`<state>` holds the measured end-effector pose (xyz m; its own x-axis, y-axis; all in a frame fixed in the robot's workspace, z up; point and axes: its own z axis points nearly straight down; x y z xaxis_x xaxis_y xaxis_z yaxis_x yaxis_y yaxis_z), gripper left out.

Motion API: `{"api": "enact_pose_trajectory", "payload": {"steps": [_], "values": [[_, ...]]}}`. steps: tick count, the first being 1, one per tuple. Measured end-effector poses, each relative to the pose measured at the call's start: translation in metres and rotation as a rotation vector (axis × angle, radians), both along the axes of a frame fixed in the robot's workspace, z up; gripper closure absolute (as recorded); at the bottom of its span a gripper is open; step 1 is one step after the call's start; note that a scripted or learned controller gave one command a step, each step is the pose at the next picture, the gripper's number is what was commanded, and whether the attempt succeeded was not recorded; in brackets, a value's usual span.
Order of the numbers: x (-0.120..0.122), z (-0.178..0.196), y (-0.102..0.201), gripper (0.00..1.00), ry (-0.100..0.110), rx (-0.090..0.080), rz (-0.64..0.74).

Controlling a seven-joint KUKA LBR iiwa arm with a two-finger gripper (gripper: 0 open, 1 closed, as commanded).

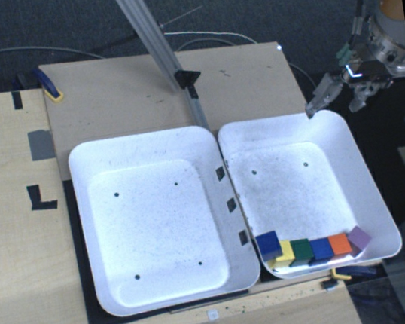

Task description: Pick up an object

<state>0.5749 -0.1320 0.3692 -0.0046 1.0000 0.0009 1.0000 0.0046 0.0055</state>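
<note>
Coloured blocks [311,248] lay in a row along the near wall of the right bin [356,171] | claw [341,91] hung past that bin's far right corner, fingers spread, holding nothing | left bin [89,213] alongside

Slanted metal pole [151,32] above the bins, blue-yellow clamp [49,84] on the board's far-left corner, black tape marks [38,197].
</note>
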Motion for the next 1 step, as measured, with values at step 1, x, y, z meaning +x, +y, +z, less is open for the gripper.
{"api": "enact_pose_trajectory", "payload": {"steps": [1], "values": [[-0.0654,-0.1156,-0.0286,0.00,0.017,0.001,-0.008]]}}
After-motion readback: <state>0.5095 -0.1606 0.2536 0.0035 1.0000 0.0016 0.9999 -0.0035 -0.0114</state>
